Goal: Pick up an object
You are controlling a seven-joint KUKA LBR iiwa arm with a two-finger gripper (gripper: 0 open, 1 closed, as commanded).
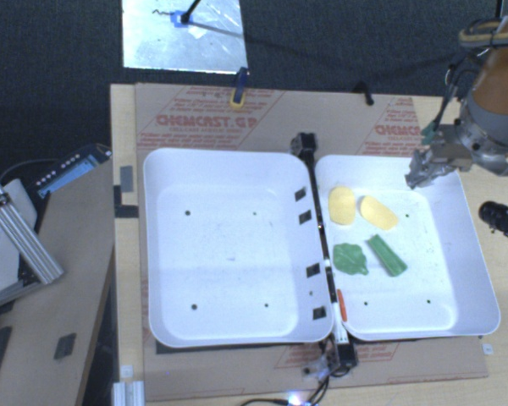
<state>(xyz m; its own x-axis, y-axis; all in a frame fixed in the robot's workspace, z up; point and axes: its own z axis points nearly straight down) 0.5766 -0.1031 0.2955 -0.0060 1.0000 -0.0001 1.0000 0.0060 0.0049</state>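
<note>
Above the back right corner of the right bin (474, 252), the gripper (425, 169) is seen with nothing between its fingers, though how far they are parted cannot be told. A miss could be caused by crowding: two yellow pieces (360, 208) touch, and the green leaf (350, 259) and green stick (387, 255) lie just beside them. Open floor is left toward the right bin's front and right walls.

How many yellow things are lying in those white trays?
2, both in the right bin: one yellow piece near the divider, the other yellow piece just to its right. None looks hidden.
</note>
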